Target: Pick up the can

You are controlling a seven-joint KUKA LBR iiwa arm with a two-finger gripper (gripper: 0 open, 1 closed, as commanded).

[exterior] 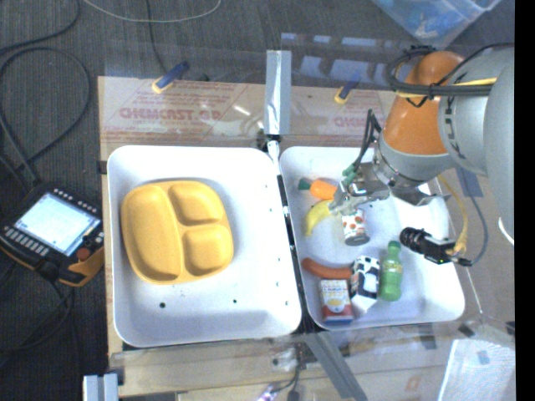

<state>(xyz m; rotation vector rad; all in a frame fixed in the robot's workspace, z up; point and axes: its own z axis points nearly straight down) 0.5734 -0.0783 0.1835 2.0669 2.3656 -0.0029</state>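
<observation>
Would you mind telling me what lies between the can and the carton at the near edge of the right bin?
In the camera view, a sausage lies between the can and the carton.

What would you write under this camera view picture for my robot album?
Robot arm's gripper reaches over the can among toy food in the right bin; yellow tray sits left.

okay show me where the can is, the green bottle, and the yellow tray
can (356, 227): camera view, right bin, on its printed side.
green bottle (390, 272): camera view, right bin, mid-body.
yellow tray (177, 230): camera view, left bin, on the ridge between its compartments.
</observation>
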